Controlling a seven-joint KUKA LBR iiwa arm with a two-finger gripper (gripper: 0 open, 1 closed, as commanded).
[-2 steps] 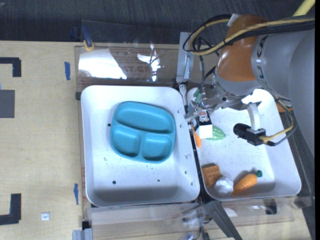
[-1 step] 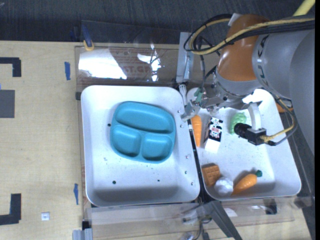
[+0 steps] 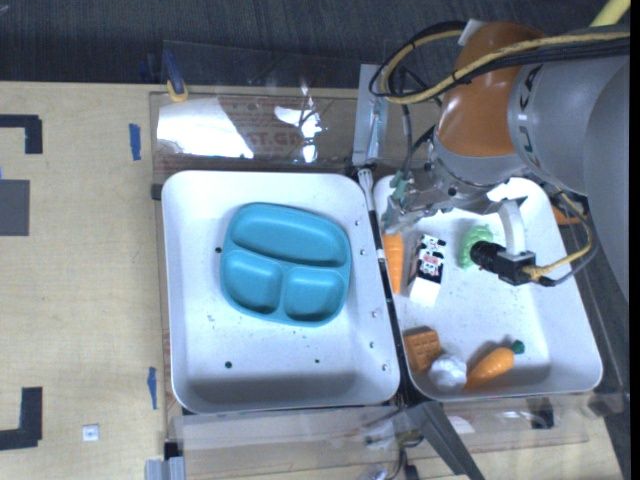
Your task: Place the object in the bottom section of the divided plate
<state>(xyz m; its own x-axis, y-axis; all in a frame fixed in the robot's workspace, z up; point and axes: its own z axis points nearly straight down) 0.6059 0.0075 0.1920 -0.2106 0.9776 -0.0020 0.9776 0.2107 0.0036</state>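
Gripper (image 3: 408, 200) low at right bin's (image 3: 570, 368) top-left corner, finger state can't tell, orange item (image 3: 394, 258) just below against dividing wall, blue divided plate (image 3: 285, 263) alone mid left bin (image 3: 190, 298), open floor all round.

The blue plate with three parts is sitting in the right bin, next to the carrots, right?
Not quite. The camera view shows the blue plate with three parts sitting in the left bin. The carrots are in the right bin, not next to the plate.
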